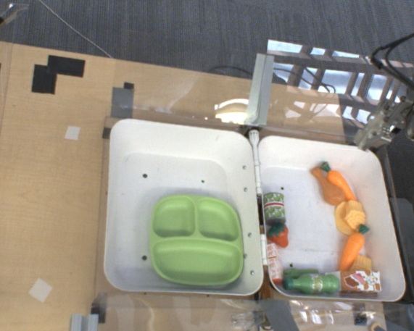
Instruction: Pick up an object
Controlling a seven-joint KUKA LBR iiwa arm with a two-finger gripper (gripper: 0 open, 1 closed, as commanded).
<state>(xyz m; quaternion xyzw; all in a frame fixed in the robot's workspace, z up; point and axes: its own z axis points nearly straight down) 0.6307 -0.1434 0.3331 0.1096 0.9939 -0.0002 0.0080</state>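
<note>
Since no object shows at the gripper [374, 131], the pick counts as not started: nothing lifted, everything lies in the bins.

Claw state: cannot tell whether open or closed; it is small and blurred against the frame behind it. It hangs at the far right corner of the right bin [390, 193], about over the rim, not down among the objects.

Candidates, placed from the claw:
- orange toy carrot [333, 183]: nearest; nearer the camera than the claw and to its left in the picture, lying flat on the bin floor, apart from the claw.
- yellow piece [349, 215]: further toward the camera, almost straight below the claw in the picture, just beside the carrot.
- second carrot [353, 248]: further on again, touching or nearly touching the yellow piece.
- red-and-white carton [362, 282] and green bottle [312, 282]: well apart from the claw, along the bin's near wall, end to end.
- green can [272, 206] and red strawberry [279, 236]: far left of the claw, against the divider.
- green divided plate [196, 240]: in the left bin [128, 190], farthest off.

Left to do, as judged: move in over one object, descend, close, lift. The orange toy carrot looks like the shortest reach.
</note>
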